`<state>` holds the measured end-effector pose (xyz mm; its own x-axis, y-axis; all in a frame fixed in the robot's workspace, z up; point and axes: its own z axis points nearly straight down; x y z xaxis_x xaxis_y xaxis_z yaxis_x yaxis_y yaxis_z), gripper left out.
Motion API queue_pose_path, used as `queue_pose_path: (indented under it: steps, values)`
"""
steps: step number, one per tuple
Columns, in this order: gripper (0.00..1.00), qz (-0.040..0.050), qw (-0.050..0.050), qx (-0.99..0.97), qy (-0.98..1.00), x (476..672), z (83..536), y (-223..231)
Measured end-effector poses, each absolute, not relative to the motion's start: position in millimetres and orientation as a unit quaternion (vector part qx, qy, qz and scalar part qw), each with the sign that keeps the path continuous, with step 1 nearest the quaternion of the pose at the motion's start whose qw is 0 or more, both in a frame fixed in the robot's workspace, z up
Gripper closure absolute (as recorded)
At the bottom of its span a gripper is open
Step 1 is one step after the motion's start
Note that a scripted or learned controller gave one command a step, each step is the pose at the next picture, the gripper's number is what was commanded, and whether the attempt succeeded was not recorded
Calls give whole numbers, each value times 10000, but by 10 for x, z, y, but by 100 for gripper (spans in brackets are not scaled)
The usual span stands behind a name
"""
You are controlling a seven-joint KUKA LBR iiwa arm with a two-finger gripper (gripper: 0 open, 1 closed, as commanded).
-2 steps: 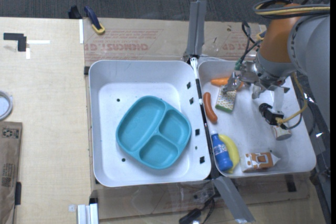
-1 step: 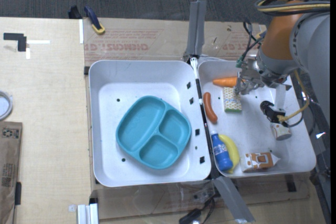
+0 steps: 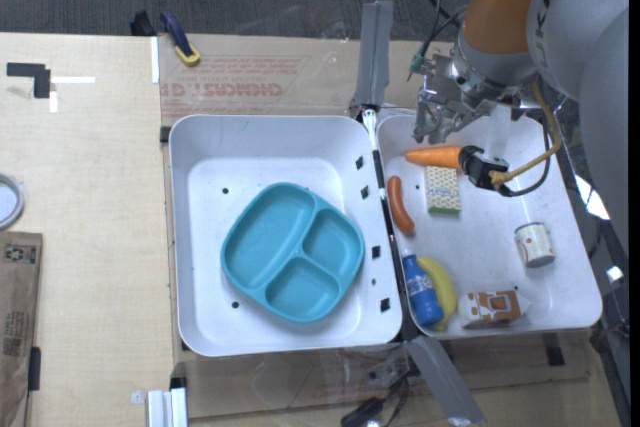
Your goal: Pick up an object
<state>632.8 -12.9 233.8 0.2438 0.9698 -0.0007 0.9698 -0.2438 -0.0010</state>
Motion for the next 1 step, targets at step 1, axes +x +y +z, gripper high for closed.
queue_pose_path:
  steps: [1]
  values:
    - [0, 15, 2, -7886, -6149, 6325, 2331, -136]
